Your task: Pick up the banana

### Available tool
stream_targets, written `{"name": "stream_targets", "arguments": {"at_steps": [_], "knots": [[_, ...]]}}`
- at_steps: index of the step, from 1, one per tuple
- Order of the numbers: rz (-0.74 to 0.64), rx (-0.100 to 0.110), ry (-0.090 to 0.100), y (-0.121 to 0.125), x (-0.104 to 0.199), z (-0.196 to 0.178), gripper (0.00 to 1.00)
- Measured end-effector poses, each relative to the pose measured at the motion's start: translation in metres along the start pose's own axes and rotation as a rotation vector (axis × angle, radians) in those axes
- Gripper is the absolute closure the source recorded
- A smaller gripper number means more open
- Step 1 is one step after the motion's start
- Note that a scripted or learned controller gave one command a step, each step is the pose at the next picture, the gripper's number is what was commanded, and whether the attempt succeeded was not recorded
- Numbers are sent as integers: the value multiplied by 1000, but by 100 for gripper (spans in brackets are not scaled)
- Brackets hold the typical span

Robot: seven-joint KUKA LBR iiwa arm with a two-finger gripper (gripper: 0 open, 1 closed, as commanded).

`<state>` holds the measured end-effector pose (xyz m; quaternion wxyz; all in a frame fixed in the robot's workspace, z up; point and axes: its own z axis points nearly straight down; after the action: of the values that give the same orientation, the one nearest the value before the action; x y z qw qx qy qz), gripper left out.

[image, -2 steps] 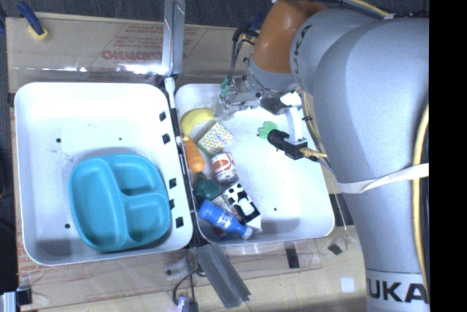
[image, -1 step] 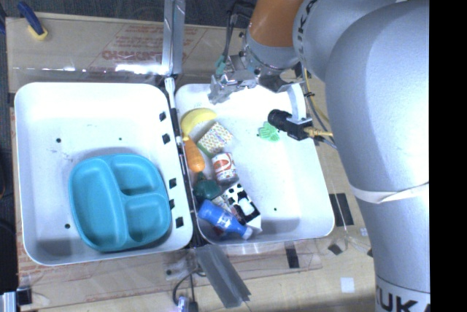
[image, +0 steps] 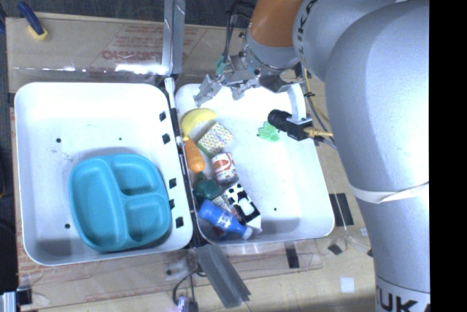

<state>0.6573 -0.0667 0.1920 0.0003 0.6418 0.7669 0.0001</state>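
The yellow banana [image: 197, 119] lies in the right bin [image: 306, 179] by its left wall, near the far corner. My gripper [image: 222, 83] hangs just above and to the right of it, over the bin's far left corner, below the orange wrist band. Its grey fingers [image: 206, 88] stand spread apart with nothing between them. The banana's lower end touches a patterned packet [image: 217, 135].
Along the right bin's left wall lie an orange carrot [image: 194, 155], a small can [image: 223, 166], a dark green item [image: 207, 188], a black-and-white box [image: 239, 200] and a blue bottle [image: 219, 218]. A green toy [image: 268, 132] lies mid-bin. The left bin [image: 44, 121] holds a blue divided tray [image: 119, 200].
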Motion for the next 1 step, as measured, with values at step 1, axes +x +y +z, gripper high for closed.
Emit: {"name": "stream_targets", "arguments": {"at_steps": [1], "knots": [[36, 3, -1, -34, -35, 44, 0]]}}
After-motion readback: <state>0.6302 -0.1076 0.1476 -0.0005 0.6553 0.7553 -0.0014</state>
